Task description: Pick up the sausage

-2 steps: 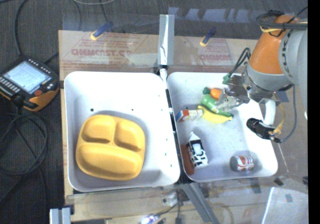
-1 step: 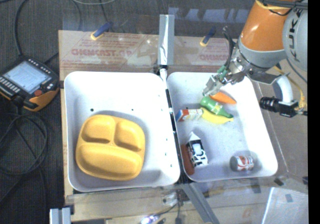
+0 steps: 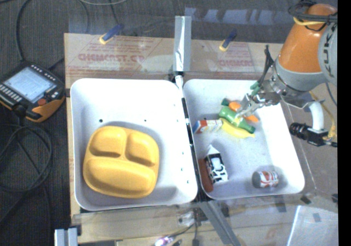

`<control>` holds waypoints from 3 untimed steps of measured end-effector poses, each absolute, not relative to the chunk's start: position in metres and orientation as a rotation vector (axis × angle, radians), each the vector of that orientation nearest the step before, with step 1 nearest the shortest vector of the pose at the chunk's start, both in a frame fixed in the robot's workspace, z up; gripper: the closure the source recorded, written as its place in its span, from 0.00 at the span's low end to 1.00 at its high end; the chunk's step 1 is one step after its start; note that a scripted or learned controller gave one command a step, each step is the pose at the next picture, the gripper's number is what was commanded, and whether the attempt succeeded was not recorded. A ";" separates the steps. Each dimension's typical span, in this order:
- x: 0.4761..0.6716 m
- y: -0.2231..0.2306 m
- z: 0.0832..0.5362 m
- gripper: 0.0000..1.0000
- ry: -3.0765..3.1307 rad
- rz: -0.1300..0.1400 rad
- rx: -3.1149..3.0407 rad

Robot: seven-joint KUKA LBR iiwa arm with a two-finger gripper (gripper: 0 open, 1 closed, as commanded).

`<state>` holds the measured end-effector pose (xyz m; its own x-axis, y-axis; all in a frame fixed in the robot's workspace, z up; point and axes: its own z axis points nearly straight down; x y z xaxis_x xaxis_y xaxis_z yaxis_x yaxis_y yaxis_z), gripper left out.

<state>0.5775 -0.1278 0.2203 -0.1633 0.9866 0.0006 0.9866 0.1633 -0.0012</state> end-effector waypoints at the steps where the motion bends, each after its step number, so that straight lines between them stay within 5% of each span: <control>1: 0.582 -0.149 0.121 1.00 -1.857 -0.017 -2.550; 2: 0.581 -0.151 0.186 1.00 -2.166 0.008 -2.280; 3: 0.581 -0.151 0.186 0.00 -2.167 0.009 -2.280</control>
